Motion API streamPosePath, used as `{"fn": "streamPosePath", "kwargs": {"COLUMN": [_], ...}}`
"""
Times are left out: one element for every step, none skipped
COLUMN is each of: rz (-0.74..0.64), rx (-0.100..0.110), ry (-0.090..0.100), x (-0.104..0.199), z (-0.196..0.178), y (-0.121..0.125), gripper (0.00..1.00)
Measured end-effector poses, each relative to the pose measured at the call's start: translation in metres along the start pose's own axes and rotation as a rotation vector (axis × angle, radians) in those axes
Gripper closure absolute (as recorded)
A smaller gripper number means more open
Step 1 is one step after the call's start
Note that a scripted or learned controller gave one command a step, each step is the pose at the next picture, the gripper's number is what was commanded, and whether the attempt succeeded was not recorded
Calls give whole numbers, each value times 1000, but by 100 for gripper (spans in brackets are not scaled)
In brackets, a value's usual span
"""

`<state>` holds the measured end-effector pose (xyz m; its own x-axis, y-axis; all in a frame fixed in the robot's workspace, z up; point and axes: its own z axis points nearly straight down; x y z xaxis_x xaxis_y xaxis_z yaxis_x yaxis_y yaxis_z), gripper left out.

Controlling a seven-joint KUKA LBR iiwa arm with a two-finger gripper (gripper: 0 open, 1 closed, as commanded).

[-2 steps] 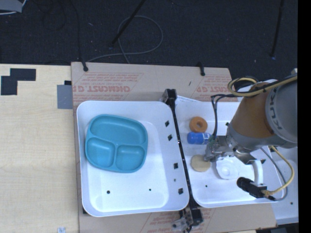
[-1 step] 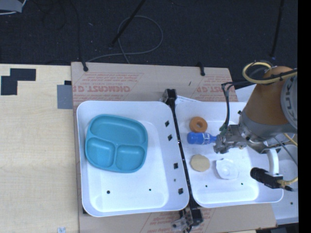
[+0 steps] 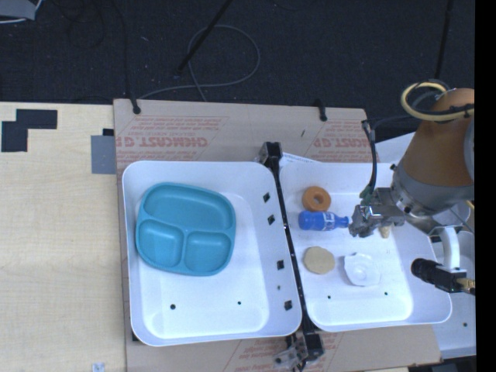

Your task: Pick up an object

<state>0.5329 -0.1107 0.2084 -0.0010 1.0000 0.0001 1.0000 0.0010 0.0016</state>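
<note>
Landmark: blue bottle (image 3: 322, 222), lying on its side in the right bin (image 3: 387, 304). Gripper (image 3: 370, 220) is sitting just right of the bottle, crowding that side; whether they touch is unclear. An orange ring (image 3: 316, 199) is lying just behind the bottle, a tan disc (image 3: 318, 260) near its front, a white lid (image 3: 361, 270) front-right. Narrow gaps are showing between these. Bare floor is opening up further front of the bottle, past disc and lid. Left of the bottle, the black divider (image 3: 283, 231) is blocking sideways passage. Beyond it, a blue tray (image 3: 186, 229) is filling the left bin's (image 3: 205, 312) back half.
</note>
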Motion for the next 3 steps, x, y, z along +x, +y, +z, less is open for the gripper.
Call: {"fn": "streamPosePath", "kwargs": {"rz": [1,-3,-4], "rx": [0,3,3], "ry": [0,2,2], "x": [-1,43,100], "z": [-37,-42,-43], "y": [1,22,42], "gripper": [100,100,100]}}
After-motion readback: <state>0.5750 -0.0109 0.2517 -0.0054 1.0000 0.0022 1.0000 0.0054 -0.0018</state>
